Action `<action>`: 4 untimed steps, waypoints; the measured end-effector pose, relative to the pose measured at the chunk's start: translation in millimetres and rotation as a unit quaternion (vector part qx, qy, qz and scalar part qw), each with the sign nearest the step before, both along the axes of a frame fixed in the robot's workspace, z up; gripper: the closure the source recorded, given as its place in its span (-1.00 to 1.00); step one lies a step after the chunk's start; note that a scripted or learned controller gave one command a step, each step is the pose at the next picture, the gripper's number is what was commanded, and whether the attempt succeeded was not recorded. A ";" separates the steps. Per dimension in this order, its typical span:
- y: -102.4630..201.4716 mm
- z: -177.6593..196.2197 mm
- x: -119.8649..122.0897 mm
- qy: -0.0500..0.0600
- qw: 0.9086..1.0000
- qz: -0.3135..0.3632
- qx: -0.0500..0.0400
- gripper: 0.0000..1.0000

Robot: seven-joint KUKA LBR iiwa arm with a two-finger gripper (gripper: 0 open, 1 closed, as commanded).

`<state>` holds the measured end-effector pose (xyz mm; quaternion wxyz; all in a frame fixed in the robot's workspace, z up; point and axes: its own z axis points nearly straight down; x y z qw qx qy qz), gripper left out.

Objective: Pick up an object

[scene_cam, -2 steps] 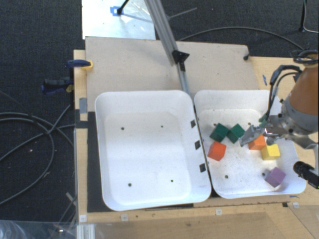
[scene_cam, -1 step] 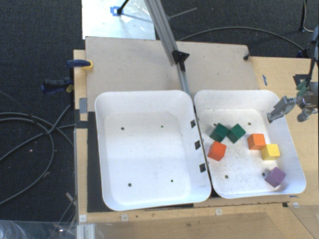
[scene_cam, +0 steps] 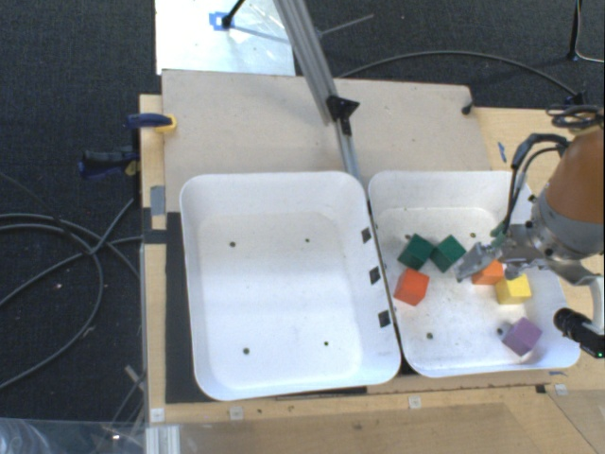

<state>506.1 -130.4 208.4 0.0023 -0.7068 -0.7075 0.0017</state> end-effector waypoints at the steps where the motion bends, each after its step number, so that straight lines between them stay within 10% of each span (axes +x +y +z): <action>1: 32.5 -43.4 43.8 -0.003 1.000 0.004 0.000 -1.00; 3: 23.7 -99.8 108.8 -0.020 1.000 0.002 -0.006 -1.00; 4: 22.9 -88.3 110.6 -0.022 1.000 0.004 -0.006 1.00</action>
